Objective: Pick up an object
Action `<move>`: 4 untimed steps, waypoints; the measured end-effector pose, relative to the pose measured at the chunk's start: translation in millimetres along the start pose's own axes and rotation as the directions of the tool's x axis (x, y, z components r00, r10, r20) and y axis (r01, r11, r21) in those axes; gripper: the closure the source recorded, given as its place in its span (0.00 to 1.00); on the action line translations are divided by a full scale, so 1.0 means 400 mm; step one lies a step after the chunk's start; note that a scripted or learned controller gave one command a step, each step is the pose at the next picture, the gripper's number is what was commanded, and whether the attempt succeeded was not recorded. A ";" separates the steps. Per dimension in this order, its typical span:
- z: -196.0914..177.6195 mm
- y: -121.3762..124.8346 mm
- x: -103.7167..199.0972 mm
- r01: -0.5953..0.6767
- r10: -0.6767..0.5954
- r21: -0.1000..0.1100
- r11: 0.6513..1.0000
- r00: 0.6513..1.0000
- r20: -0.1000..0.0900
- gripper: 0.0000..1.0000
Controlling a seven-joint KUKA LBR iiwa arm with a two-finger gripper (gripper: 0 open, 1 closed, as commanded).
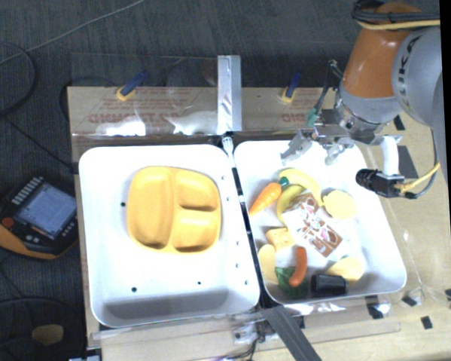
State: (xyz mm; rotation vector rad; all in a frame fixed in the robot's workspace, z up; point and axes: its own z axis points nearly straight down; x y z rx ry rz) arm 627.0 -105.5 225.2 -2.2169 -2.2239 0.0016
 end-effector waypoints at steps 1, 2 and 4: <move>0.001 0.077 -0.097 -0.047 0.047 0.000 0.999 0.999 0.001 0.00; 0.326 0.060 -0.070 0.077 -0.077 -0.003 0.997 0.997 0.001 0.00; 0.154 0.102 -0.150 -0.290 0.290 0.000 0.957 0.957 0.005 1.00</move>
